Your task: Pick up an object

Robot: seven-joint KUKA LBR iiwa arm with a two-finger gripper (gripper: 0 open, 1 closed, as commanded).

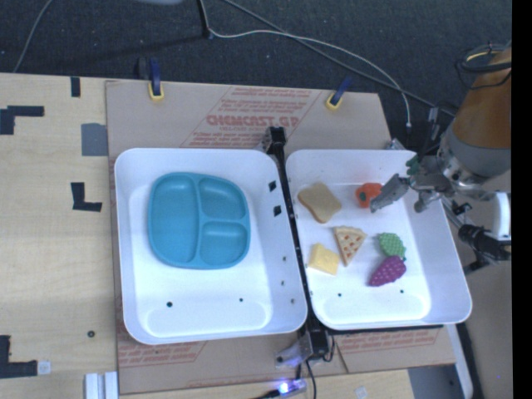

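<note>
Over the right bin's [440,302] far right corner the gripper [401,193] hangs from the grey arm, its orange band [486,110] showing above. Two dark fingers [387,194] splay apart, so the claw stands open and holds nothing. One fingertip lies just beside a small red and orange toy vegetable [366,194] near the bin's far edge. Left of that piece sits a tan slice of toy bread [320,201]. Toward the middle lie a waffle-patterned wedge [350,243] and a yellow cheese block [324,258], almost touching. Nearer the right wall rest a green toy [391,243] and, just in front, a bunch of purple grapes [387,270]. The left bin [133,306] carries a blue divided plate [199,220].
</note>
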